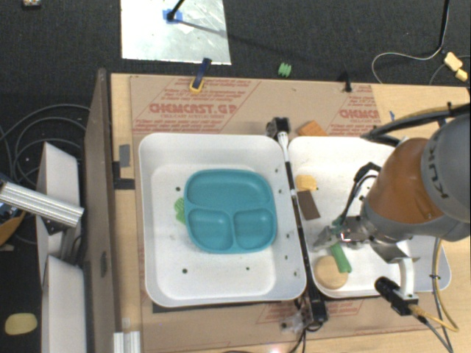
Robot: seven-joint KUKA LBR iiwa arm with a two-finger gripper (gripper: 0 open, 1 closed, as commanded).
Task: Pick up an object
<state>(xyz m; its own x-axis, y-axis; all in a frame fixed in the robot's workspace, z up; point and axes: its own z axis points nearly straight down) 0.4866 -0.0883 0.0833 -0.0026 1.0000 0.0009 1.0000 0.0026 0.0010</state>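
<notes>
My gripper (329, 236) hangs low over the right bin (335, 151), near its front left corner. A short green stick (341, 259) lies right below it, slanting toward a round tan disc (330, 273) at the bin's front edge. I cannot make out whether the stick is touched or gripped. A yellow block (305, 183) and a dark brown block (309, 206) lie along the bin's left wall, just left of the gripper. The arm's orange band and grey wrist cover the right half of this bin.
The left bin (158, 271) holds a teal divided plate (228, 210) with a small green piece (179, 209) poking out at its left edge. An orange item (312, 129) lies on the cardboard behind the bins. A black divider (293, 197) runs between the bins.
</notes>
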